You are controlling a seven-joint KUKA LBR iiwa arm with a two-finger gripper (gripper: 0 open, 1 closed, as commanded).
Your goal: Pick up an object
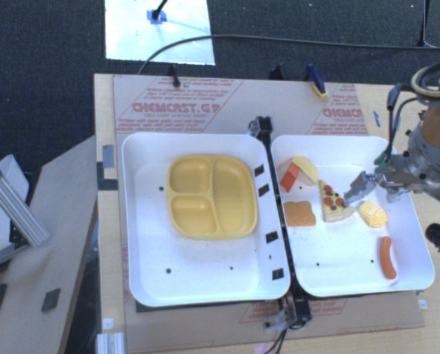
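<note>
The right bin (345, 275) holds several toy foods: a pizza slice (333, 202), a yellow corn piece (372, 214), a brown toast (300, 214), an orange-red wedge (289, 176) beside a pale yellow piece (306, 168), and a sausage (387, 257) near the front right. My gripper (357, 187) reaches in from the right and hangs low over the bin, its tip just right of the pizza slice's top and above-left of the corn. I see nothing held in it.
A yellow divided plate (211, 196) lies in the left bin (135, 227). A black divider with clips (273, 220) separates the bins. Cables and a blue clamp (316, 80) lie on the board behind. A metal frame (13, 205) stands at the far left.
</note>
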